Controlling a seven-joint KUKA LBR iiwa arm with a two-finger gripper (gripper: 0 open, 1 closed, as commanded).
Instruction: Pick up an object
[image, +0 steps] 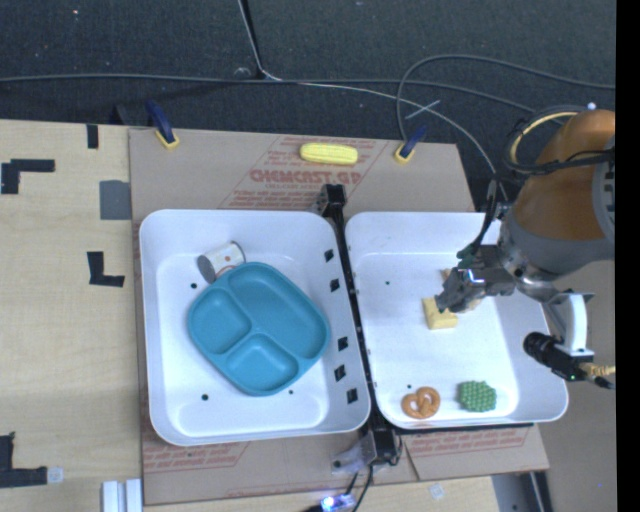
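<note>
The arm (560, 200) reaches in low over the right bin (400, 235), wrist bent down, its claw (458, 293) directly above a yellow block (440, 317), seemingly touching its top; I cannot tell how wide the claw stands. Nearer the camera from the claw lie a pretzel (421, 403) and a green ball (477, 396).

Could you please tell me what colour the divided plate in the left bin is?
The plate is light blue, seen clearly in the overhead camera view.
</note>
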